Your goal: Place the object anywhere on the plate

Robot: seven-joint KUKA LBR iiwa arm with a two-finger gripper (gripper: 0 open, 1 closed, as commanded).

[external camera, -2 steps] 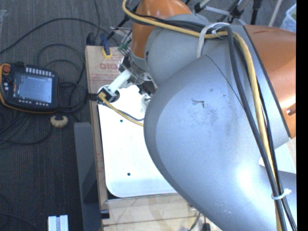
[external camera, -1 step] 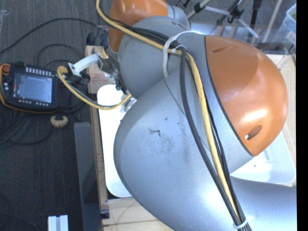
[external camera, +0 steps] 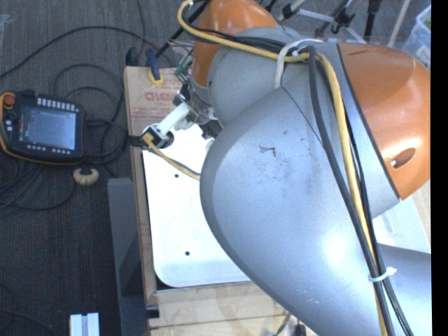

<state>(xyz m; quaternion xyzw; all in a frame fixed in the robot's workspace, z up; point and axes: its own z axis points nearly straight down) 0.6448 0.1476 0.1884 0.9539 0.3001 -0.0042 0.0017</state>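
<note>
My grey and orange arm (external camera: 301,187) looms large in the camera view and covers most of the bench. Its wrist and gripper (external camera: 199,114) hang over the far end of the left white bin (external camera: 175,215). The arm's own bulk hides whatever lies under the gripper. The visible part of the bin floor is bare white with a few small dark specks.
A cardboard sheet with red print (external camera: 154,93) lies at the bin's far end, held by a blue clamp (external camera: 152,65). A teach pendant (external camera: 42,128) and cables lie on the dark floor to the left. The bench's wooden edge (external camera: 210,306) runs along the front.
</note>
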